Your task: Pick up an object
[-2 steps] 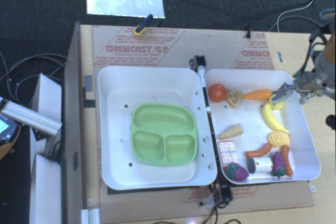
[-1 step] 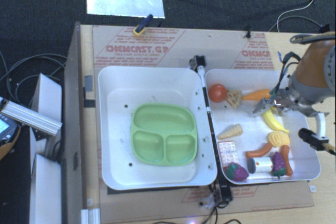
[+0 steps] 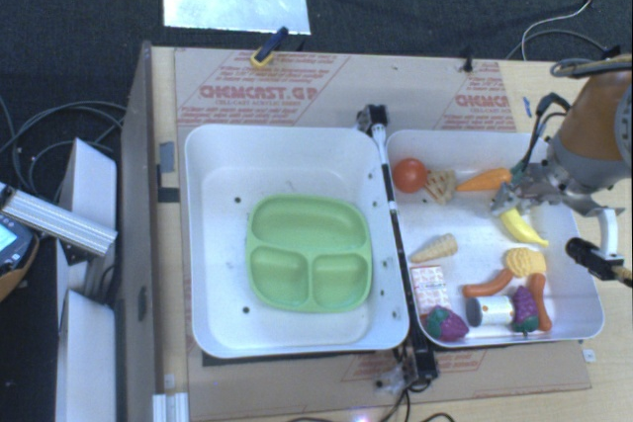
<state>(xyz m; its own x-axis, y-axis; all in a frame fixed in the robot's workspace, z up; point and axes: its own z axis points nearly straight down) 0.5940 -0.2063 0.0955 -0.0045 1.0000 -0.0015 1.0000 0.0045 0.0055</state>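
The gripper (image 3: 509,201) hangs low in the right bin (image 3: 593,311), its tip at the upper end of a smooth yellow toy banana (image 3: 521,225); whether it grips the banana I cannot tell. A glossy plastic carrot (image 3: 484,180) lies just left, and a moulded green divided plate (image 3: 310,252) fills the left bin (image 3: 203,212).
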